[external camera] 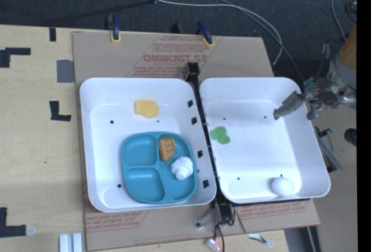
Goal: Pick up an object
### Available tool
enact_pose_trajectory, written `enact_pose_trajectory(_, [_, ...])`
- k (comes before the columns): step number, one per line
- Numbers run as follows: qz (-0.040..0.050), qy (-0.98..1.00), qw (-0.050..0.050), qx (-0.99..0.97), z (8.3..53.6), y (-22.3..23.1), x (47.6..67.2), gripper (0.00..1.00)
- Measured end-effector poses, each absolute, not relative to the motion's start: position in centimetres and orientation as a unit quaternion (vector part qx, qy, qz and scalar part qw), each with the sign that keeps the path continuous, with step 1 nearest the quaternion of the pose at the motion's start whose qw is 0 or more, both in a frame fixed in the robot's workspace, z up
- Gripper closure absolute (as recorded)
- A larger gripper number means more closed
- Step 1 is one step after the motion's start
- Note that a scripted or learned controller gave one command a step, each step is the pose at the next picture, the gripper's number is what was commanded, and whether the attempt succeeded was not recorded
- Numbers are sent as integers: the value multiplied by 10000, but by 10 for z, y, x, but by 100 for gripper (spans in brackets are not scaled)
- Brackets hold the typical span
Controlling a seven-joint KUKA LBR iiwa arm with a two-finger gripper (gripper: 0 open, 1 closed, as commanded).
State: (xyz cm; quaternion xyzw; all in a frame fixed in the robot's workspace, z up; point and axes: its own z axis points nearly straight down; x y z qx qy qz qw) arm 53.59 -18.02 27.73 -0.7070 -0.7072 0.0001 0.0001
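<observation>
My gripper (288,108) hangs over the right bin's (255,184) far right side; its jaws look parted and, as far as I can tell, grasp nothing. A white ball (283,186) sits near the front edge, a green piece (219,135) by the left wall.

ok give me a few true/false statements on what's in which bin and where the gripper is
1. The blue tray lies in the left bin. True.
2. The green item lies on the tray. False: it lies on the right bin floor, near the divider.
3. The white ball sits at the right bin's near edge. True.
4. The gripper is over the left bin. False: it is at the right bin's far right side.
5. The yellow item lies off the tray. True.
</observation>
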Motion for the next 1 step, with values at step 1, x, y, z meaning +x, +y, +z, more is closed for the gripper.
enact_pose_trajectory(1, [21, -7081, 36, -7061, 206, -169, 649, 0])
